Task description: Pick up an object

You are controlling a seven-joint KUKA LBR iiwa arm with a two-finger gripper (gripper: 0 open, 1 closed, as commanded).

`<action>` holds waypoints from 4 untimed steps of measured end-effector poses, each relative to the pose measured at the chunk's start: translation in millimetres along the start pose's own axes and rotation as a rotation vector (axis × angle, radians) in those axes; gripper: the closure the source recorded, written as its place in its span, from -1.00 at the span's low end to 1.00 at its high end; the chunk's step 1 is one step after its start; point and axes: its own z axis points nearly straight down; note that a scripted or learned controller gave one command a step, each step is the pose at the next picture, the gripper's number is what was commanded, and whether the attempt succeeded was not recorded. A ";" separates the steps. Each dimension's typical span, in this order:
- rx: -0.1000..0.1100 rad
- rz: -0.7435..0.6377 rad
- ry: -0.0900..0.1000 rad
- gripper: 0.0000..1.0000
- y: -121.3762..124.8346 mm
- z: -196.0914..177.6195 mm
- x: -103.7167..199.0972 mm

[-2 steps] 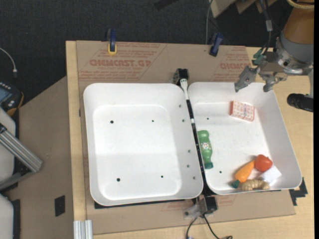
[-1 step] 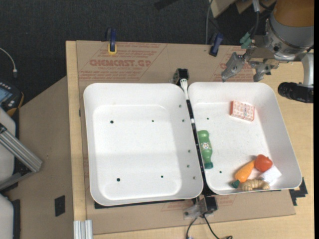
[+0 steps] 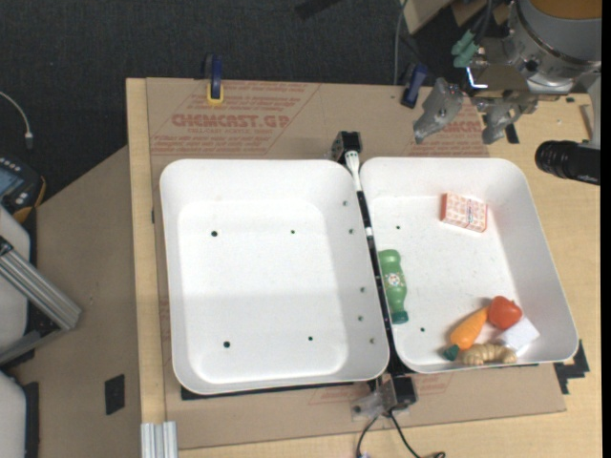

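From my seat I see the grey two-finger gripper (image 3: 465, 122) hanging beyond the far rim of the right-hand shallow white bin (image 3: 535, 208), its two fingers spread apart with nothing between them. Everything pickable lies in that right bin. The nearest candidate is the small pink patterned box (image 3: 464, 212), lying flat near the far edge, just inward of the rim below the fingers; I judge a short reach toward the near side and a descent would put the fingers over it. It has open floor on all sides, so the fingers have room to straddle it. The green plastic bottle (image 3: 391, 284) lies against the bin's left wall, its long axis running far-to-near along that wall, which leaves little room for a finger on the wall side. At the near right corner the orange carrot-shaped toy (image 3: 468, 329), the red tomato-like toy (image 3: 504, 311) and a pale knobbly piece (image 3: 487, 355) crowd together, touching or nearly so, close to the rim. The left-hand white bin (image 3: 181, 256) holds nothing I would go for.
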 end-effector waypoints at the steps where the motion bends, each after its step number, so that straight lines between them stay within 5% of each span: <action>1: 0.007 -0.006 0.002 -1.00 -41.3 -7.2 97.3; 2: 0.005 0.003 0.000 1.00 -38.9 -16.7 92.0; 3: 0.011 0.003 -0.001 1.00 -54.8 25.4 101.1; 4: 0.016 0.001 -0.001 1.00 -67.0 158.9 146.2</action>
